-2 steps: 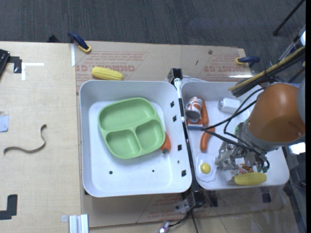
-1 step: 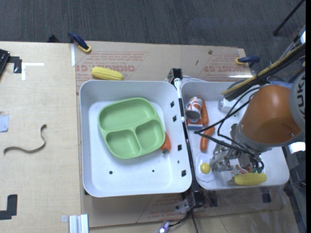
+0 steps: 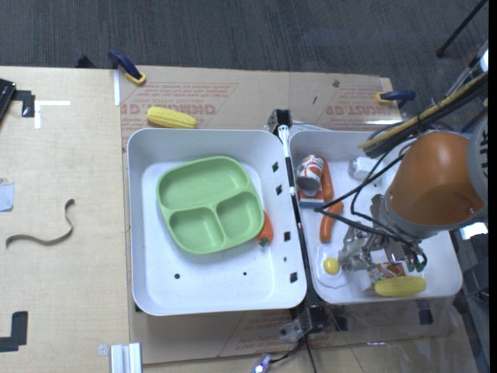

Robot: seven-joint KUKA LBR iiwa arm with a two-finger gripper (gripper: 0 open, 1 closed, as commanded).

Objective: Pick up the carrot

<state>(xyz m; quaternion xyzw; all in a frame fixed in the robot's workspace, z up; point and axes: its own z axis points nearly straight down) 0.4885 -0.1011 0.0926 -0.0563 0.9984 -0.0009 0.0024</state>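
Observation:
An orange carrot [image 3: 266, 229] with a green tip lies in the left bin [image 3: 147, 278], against the right edge of the green divided plate [image 3: 208, 204]. Two more slim orange carrot-like pieces lie in the right bin [image 3: 443, 286]. One [image 3: 327, 179] is beside a tipped can [image 3: 311, 173], and the other [image 3: 330, 219] is just below it. My gripper [image 3: 363, 252] hangs low over the right bin, under the orange band [image 3: 432, 183]. It is right of the lower orange piece and not touching it. Cables and metal parts blur its tip.
A fried-egg toy [image 3: 331, 266] and a yellow corn cob [image 3: 399, 286] lie near the right bin's front, close to the gripper. Another corn cob [image 3: 172, 117] rests on the cardboard behind the left bin. Blue clamps [image 3: 128, 67] [image 3: 396, 96] hold the cardboard's back edge.

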